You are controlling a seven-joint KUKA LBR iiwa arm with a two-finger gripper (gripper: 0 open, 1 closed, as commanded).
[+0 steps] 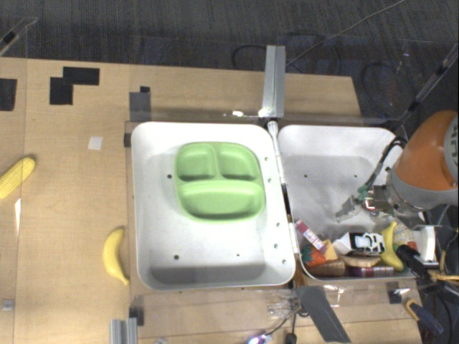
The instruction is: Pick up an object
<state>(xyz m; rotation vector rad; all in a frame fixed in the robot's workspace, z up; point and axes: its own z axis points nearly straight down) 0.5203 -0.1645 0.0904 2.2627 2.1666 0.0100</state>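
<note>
- Camera view: gripper [356,205] hangs low in the right bin [323,149], just above the heap of small objects [358,253] along its near edge; whether it grips anything cannot be told.
- Risk: the pieces lie packed and overlapping, so a descent may snag two or skid off.
- Left bin [143,192] carries a green divided plate [219,180], well apart.

Small objects [351,253] lie heaped in the right bin's [323,156] near corner; a banana [391,246] among them
</note>
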